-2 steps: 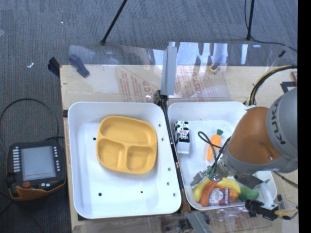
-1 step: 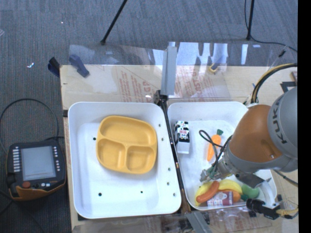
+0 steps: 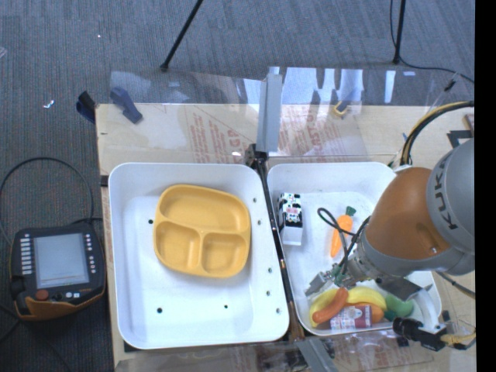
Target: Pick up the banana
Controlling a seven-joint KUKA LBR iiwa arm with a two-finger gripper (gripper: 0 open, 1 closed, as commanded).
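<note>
Low, tool (image 3: 329, 276) state unclear; hotdog (image 3: 329, 304), can (image 3: 353, 317) crowd banana (image 3: 364, 296).

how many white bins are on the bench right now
2. The left bin holds a yellow divided plate; the right bin holds the banana and other toys, under the arm.

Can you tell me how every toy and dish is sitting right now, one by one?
banana: lying flat in the right bin, near its front edge, not lifted.
tool: low over the right bin, just above the banana.
carrot: lying in the right bin.
cow carton: lying by the right bin's left wall.
yellow plate: flat, right side up, in the left bin.
</note>
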